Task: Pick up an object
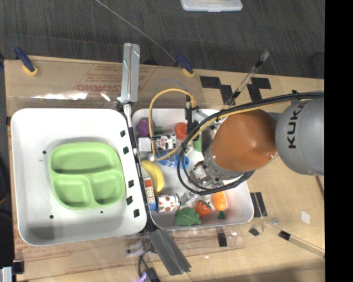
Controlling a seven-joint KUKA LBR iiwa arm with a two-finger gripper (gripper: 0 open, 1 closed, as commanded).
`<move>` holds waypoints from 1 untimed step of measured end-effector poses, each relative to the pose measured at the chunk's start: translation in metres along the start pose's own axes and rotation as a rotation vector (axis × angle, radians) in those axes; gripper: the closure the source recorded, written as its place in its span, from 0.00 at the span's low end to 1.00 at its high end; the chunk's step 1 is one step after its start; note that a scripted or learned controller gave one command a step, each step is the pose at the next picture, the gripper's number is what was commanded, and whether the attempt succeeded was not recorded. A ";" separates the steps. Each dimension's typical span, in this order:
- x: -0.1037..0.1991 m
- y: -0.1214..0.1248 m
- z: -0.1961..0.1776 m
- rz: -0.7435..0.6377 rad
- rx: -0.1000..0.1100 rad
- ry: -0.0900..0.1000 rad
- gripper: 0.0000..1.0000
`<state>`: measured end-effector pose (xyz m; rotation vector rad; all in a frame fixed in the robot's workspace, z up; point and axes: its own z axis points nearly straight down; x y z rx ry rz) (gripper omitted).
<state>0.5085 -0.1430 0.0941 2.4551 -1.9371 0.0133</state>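
Observation:
The right bin holds several small toy foods: a yellow banana, a purple piece, a red-orange piece, a green leafy piece, a red tomato-like piece, an orange carrot and a small printed can. The arm's orange band hangs low over the middle of this bin and hides the gripper beneath it. Cables loop around the wrist.
The left bin contains a green three-compartment tray. A metal divider bar stands between the bins at the back. Blue clamps grip the bench's far edge. A clear lid lies beyond the bench.

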 end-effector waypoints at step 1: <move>0.009 -0.003 0.002 0.042 0.005 -0.012 0.00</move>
